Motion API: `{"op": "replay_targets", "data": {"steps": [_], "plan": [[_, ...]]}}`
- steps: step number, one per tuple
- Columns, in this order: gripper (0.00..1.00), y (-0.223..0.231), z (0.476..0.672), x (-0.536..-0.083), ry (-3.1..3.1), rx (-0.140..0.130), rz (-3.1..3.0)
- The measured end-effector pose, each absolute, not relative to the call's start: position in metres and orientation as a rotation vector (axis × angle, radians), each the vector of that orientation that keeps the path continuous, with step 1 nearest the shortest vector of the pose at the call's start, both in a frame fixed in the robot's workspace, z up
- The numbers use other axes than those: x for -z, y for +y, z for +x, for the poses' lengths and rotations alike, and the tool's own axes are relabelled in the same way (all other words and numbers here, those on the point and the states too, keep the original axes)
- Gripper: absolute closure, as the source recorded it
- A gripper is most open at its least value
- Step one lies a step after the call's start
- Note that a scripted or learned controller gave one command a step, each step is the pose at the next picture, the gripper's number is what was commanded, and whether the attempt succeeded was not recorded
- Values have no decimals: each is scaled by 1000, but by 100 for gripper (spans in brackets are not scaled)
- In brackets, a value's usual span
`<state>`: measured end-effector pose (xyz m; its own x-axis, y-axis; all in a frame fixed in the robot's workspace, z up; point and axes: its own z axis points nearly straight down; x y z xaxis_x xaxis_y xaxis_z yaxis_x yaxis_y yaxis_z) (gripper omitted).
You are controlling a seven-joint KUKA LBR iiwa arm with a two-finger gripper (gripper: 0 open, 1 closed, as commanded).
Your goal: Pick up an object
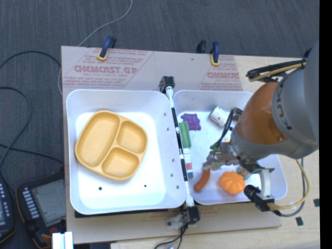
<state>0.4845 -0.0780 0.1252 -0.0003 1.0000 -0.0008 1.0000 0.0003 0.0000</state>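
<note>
Camera view, my gripper: low in the right bin, above the bin floor.
My fingers: hidden under my wrist, cannot tell their spread.
Objects near me: sausage just below-left, orange pumpkin beside it, purple grapes and green marker farther up.
Left bin: yellow divided plate.

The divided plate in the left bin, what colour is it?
The divided plate is yellow-orange all over, seen in the camera view.
</note>
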Motion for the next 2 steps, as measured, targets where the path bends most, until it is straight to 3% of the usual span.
{"op": "replay_targets", "data": {"steps": [1, 2], "plan": [[0, -78, 484, -125, 2222, 1, 2221], [100, -78, 485, -135, 2222, 1, 2220]]}}
